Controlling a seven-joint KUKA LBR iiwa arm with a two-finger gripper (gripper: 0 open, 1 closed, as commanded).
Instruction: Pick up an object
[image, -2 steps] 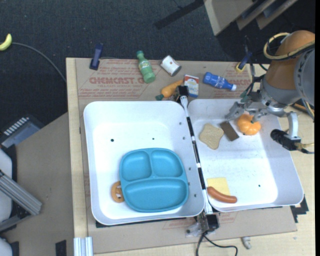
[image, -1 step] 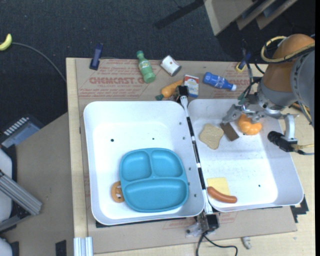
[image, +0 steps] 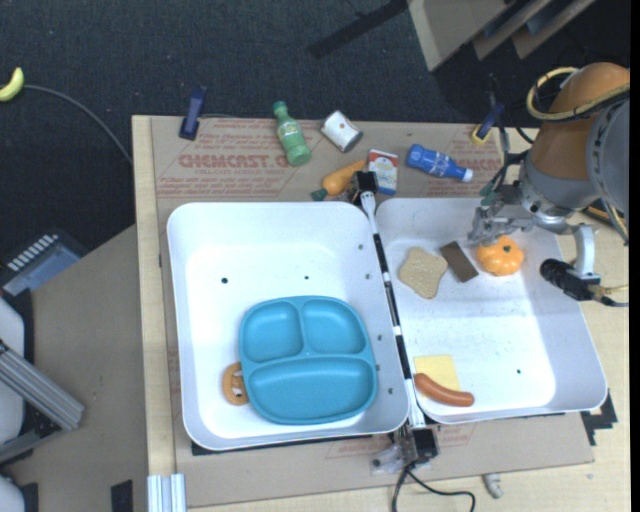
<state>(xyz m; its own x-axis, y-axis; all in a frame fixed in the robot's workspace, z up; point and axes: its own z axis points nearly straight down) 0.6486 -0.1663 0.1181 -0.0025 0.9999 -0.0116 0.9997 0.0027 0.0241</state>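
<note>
Gripper (image: 492, 226) low over the right bin's (image: 540, 360) far side, state impossible to tell. Directly beneath and touching: small orange pumpkin (image: 499, 258). Just left of it, a dark brown slab (image: 460, 262), then a bread slice (image: 422, 272). Nearer the camera, well apart: cheese square (image: 437, 371) and sausage (image: 444, 391). Farther left, blue divided plate (image: 305, 358) in the left bin (image: 200, 250).
</note>
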